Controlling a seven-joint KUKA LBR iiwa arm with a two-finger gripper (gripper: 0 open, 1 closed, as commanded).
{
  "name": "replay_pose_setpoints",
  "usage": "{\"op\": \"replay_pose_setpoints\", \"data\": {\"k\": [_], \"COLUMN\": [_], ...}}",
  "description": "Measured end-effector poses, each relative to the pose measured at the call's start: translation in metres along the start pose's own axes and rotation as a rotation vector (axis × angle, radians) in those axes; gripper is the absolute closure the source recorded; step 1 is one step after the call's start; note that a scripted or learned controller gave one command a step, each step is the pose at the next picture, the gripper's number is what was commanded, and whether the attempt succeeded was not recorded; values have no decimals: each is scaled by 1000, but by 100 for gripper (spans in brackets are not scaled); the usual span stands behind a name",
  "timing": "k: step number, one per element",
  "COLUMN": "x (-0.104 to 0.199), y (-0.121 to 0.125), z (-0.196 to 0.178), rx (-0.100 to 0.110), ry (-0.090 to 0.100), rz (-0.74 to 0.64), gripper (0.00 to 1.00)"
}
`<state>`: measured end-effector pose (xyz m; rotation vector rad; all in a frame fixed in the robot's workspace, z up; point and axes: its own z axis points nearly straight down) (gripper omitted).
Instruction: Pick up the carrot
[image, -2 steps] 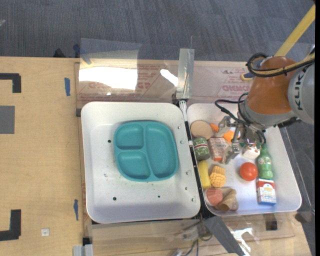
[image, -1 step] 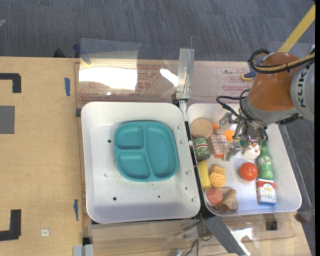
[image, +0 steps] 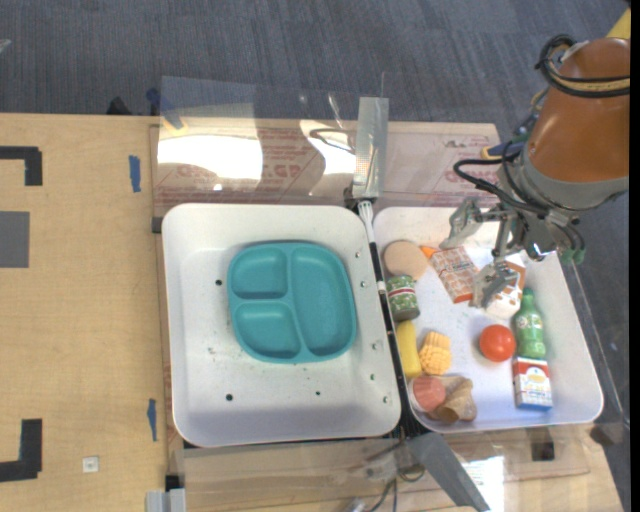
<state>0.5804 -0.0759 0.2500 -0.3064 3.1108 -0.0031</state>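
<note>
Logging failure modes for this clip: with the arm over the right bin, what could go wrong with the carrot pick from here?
1. The carrot shows as a small orange sliver tucked between the tan potato-like item and the red-and-white packet, so closing fingers may catch a neighbour instead.
2. The gripper sits to the right of the carrot, over the packet and green bottle; descending here would probably miss.
</note>
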Motion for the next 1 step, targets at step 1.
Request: {"op": "replay_pose_setpoints", "data": {"k": [1], "x": [-22], "y": [-6], "z": [66], "rx": [3], "ry": [16], "rz": [892], "gripper": [100]}}
